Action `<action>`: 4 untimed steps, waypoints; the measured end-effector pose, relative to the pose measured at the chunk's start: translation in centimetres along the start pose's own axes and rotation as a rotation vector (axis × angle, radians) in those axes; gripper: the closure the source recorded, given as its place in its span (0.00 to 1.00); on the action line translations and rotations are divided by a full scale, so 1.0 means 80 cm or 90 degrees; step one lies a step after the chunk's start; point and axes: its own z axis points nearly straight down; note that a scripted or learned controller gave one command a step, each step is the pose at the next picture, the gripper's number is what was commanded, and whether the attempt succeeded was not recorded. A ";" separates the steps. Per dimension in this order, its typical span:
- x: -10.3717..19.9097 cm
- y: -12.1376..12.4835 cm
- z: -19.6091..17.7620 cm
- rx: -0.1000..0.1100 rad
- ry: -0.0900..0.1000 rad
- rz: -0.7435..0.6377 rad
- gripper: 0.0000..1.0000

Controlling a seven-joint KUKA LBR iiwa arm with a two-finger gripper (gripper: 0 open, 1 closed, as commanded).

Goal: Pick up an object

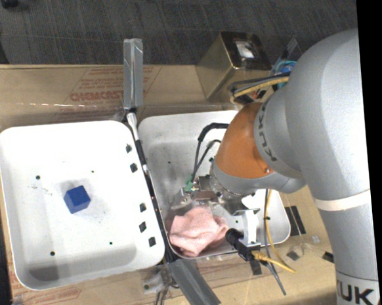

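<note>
The arm's gripper (204, 197) reaches down into the right bin (170, 143), directly above a crumpled pink cloth (196, 232); whether its jaws are spread or pinching cannot be told, as the wrist hides them. The pink cloth lies at the near edge of the right bin, just below the gripper. Beside the right bin, the left bin (23, 194) holds a small blue cube (77, 198) near its middle, well apart from the gripper. Both bins sit on the counter (54, 87).
</note>
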 end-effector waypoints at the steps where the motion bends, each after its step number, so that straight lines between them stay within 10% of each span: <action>1: 0.000 0.000 -0.012 0.002 0.000 -0.002 1.00; 2: -0.056 0.002 -0.002 -0.003 -0.001 0.136 1.00; 3: -0.056 0.002 -0.002 -0.003 -0.001 0.136 0.00; 4: -0.020 -0.020 -0.001 -0.001 0.001 0.041 0.00</action>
